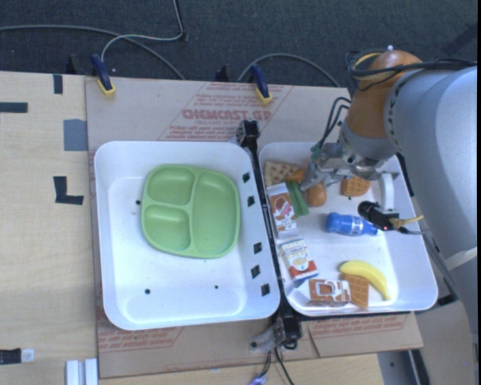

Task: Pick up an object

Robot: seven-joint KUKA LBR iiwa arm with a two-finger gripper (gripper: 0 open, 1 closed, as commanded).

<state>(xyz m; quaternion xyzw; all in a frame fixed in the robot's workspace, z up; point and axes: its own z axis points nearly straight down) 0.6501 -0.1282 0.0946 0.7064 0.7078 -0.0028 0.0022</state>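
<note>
While the gripper hangs low over the far end of the right bin, likely lined up on the brown roll just beside it, I can't tell how far open it is or whether it has hold of anything. Everything pickable sits in that bin: second brown roll, waffle, green stick, two snack packets, blue bottle, banana, orange packet; it's crowded at the far end, so a neighbour may get bumped. Left bin holds a green divided plate, lying flat near the middle.
</note>
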